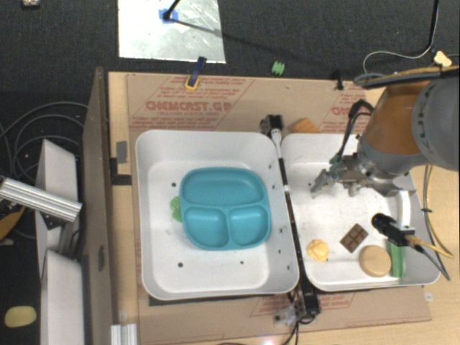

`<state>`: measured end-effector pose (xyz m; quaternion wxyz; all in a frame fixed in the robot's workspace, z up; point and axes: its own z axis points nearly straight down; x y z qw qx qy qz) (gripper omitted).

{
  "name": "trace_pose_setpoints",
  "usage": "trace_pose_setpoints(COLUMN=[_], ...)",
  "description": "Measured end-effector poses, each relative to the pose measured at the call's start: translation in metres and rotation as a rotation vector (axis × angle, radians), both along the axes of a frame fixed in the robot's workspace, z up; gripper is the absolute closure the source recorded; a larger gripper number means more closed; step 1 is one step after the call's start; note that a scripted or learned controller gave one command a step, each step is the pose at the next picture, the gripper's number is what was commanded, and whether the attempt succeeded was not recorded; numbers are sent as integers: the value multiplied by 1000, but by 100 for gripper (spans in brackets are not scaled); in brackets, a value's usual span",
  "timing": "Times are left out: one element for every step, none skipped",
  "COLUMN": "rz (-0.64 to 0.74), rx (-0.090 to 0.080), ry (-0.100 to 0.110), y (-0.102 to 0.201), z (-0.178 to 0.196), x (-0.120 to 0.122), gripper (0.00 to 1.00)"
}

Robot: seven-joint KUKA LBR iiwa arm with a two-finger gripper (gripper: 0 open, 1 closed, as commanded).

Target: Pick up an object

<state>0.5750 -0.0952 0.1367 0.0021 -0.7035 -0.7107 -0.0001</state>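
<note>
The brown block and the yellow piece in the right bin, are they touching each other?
Apart. The camera view shows bare white bin floor between the brown block and the yellow piece.

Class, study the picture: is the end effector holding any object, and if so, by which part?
Nothing is held. The end effector hangs over bare floor of the right bin, apart from the yellow piece and brown block.

A single fixed camera looks down from above the bench (215, 95) at a slant, set back enough to take in both white bins: the left bin (154, 192) and the right bin (309, 157), with surrounding dark floor at the far side.
</note>
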Motion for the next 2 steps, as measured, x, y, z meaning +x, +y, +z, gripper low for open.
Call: trace_pose_setpoints(rz=[-12, -10], rx=[-10, -1], ry=[-14, 0], y=[-95, -70], z=[31, -56], x=[61, 21], gripper=[0, 0])
